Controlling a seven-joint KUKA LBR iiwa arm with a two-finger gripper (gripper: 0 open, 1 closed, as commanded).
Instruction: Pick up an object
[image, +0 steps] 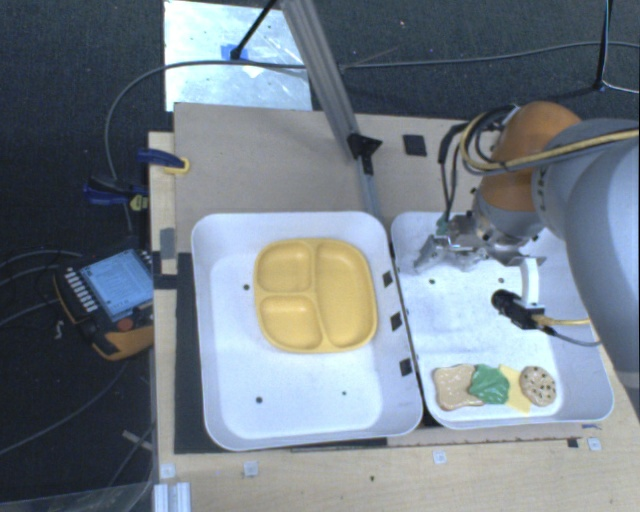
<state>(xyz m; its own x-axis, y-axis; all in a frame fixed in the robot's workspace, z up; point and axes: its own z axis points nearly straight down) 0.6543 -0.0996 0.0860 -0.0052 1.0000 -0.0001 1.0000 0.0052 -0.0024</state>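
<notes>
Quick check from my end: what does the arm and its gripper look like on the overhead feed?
The arm is smooth grey with an orange band above the wrist. Black and yellow cables loop beside that band. The gripper is bare grey metal, and a small black fitting trails a yellowish cable.

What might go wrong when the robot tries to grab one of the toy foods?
1. The toast, green leaf, yellow slice and cookie touch or overlap, so it might nudge or lift two.
2. They lie flat near the right bin's front wall, so the gripper might bump it or slip off.
</notes>
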